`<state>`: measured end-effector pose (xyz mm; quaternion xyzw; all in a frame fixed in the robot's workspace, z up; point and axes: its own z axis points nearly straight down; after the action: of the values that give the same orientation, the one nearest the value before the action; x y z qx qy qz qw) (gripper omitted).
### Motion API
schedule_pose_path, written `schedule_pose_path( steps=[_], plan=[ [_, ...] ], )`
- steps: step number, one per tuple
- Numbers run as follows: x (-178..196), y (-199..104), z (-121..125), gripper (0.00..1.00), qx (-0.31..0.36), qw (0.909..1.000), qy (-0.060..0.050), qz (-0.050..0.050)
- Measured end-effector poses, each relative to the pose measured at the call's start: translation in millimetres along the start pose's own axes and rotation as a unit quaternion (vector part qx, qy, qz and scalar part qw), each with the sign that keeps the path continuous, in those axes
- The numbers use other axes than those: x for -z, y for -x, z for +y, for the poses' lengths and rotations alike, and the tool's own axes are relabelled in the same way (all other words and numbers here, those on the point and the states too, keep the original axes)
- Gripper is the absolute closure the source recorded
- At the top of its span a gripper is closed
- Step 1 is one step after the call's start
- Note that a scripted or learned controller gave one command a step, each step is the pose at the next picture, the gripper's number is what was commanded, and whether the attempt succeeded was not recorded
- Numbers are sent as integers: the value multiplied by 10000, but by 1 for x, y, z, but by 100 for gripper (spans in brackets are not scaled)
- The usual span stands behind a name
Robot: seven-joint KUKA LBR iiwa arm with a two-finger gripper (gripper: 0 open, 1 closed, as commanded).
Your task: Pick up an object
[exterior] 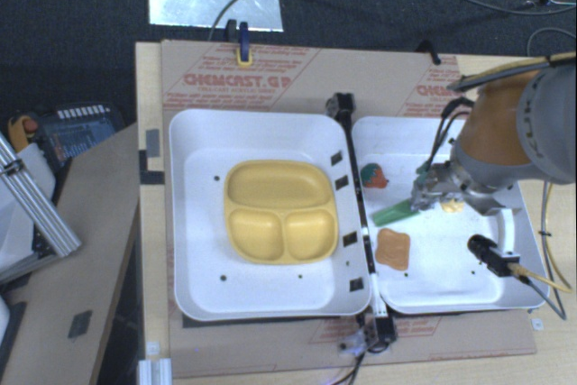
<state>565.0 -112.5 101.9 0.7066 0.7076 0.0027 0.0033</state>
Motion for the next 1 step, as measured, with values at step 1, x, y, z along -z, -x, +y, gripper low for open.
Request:
schedule_pose_path(
  steps=[1],
  plan=[
    [46, 6, 6, 100, 7, 10000, -13, -4]
  ],
)
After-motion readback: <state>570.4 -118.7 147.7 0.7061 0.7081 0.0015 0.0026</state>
